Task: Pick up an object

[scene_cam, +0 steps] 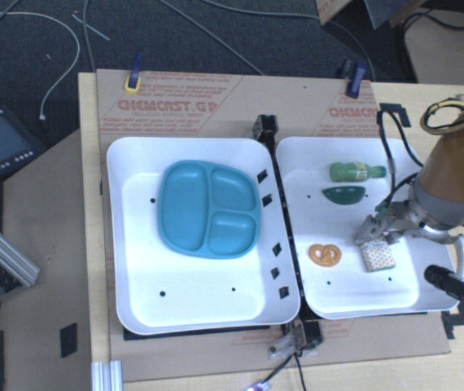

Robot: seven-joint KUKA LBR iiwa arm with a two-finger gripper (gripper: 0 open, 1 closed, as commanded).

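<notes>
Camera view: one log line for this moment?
arm: over right bin | pincer: low, at speckled block | no grasp seen | pretzel, green bottle: right bin | blue tray: left bin

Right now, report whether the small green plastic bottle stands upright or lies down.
Lying down: the green bottle rests on its side in the right bin, its length running left-right.

A blue divided plate (pixel 209 208) lies in the left white bin (pixel 134 300), toward its far side. Both bins rest on a cardboard sheet (pixel 216 96) printed with red lettering, held by a yellow clamp (pixel 133 80) far left and a blue clamp (pixel 355 78) far right. White cables (pixel 53 23) trail over the dark floor (pixel 240 15) beyond the table.
</notes>
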